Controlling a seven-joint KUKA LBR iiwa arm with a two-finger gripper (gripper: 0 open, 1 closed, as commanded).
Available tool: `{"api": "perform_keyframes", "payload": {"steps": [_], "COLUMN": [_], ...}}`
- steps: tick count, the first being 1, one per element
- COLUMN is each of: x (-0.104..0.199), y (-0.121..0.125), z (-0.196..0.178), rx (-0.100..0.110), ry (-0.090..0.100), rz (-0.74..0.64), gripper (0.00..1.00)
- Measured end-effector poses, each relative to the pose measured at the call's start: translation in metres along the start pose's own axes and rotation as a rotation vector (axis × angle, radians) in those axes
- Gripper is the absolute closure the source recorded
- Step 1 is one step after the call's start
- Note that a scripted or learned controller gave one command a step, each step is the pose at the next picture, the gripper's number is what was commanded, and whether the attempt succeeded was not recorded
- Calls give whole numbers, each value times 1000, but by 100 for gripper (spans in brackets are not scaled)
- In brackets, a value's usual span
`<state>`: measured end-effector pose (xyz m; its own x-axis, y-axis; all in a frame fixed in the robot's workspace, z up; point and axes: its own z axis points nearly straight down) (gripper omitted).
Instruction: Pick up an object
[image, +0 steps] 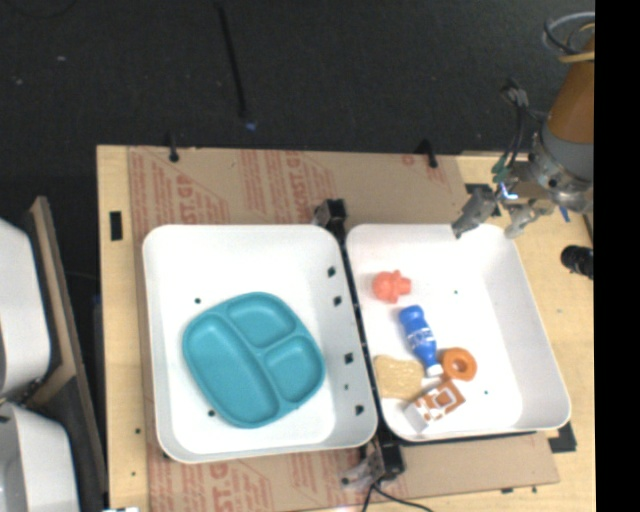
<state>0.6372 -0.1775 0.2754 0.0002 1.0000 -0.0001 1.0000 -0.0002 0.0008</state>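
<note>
Objects (418, 340) clustered in right bin (520, 300), tool (495, 213) over its far rim, fingers spread, holding nothing

Robot lab: cardboard-covered bench (250, 170), two white bins (160, 300).

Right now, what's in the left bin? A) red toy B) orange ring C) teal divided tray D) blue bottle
C: the teal divided tray lies alone in the left bin, while the blue bottle, orange ring and red toy all sit in the right bin.
</note>
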Motion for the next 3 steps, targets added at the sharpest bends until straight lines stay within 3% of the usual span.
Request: {"api": "perform_keyframes", "payload": {"steps": [1,2,3], "x": [39,51,54], "y": [51,6,47], "z": [71,146,173], "rx": [7,-5,0], "ry": [2,-1,0], "rz": [-3,0,9], "gripper": [0,0,0]}}
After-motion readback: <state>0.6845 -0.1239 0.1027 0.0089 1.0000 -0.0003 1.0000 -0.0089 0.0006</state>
